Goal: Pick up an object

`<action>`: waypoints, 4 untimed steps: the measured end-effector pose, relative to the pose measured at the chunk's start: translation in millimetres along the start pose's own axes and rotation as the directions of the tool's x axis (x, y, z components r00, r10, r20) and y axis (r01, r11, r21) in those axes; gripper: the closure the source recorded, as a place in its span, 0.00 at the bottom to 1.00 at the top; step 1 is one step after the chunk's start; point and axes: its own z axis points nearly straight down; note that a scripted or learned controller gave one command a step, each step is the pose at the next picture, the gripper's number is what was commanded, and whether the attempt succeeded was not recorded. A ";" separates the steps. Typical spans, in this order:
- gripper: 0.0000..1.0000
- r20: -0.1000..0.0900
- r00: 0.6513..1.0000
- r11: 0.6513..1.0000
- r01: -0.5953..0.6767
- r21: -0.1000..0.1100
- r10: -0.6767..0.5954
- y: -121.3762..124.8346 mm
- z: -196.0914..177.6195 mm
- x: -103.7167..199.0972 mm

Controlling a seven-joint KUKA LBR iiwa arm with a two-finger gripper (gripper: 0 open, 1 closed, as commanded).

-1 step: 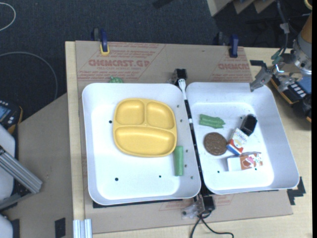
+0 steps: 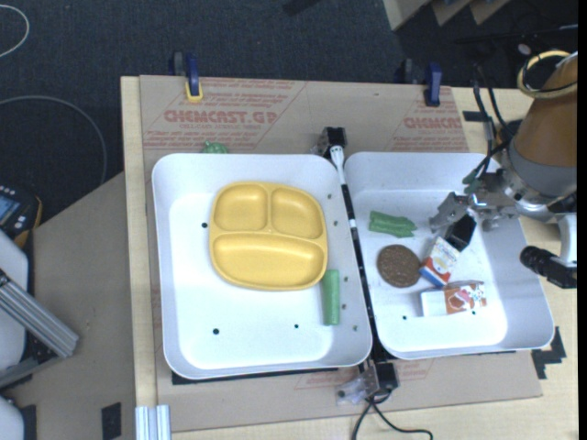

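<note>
**A:** Start with the big things. What's on the bench?

**B:** A brown board printed with red lettering covers the centre of the frame, held by two blue clamps at its top edge. On it sit two shallow white bins side by side. The left bin is the larger-looking one; the right bin touches it along the middle seam.

**A:** And the arm?

**B:** It comes in at the upper right of the frame, orange band above a grey wrist. The gripper hangs over the upper right part of the right bin, above the items there.

**A:** Are its fingers apart or together?

**B:** I cannot tell. The metal and black parts at the tip blur together, and I see nothing clearly pinched between them.

**A:** What's in the bins, largest first?

**B:** In the left bin, a yellow divided plate with three compartments, lying in the upper middle. Just beside its lower right corner is a green stick, standing lengthwise near the bin's right wall. In the right bin: a brown round disc left of centre, a white and red carton lower down, a small red, white and blue packet between the disc and the gripper, and a green wrapper-like piece toward the upper left.

**A:** All of them resting on the bin floor?

**B:** So it appears.
</note>
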 end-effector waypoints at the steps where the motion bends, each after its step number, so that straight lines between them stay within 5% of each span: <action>1: 0.00 0.006 1.000 1.000 0.009 -0.023 -0.009 15.0 -93.8 61.8; 2: 0.00 0.001 1.000 1.000 0.011 -0.010 -0.011 -38.2 -113.2 154.1; 3: 0.00 0.003 1.000 1.000 0.010 -0.017 -0.010 -19.3 -130.3 215.2; 4: 0.00 0.001 1.000 1.000 0.011 -0.024 -0.011 -24.8 -217.3 304.5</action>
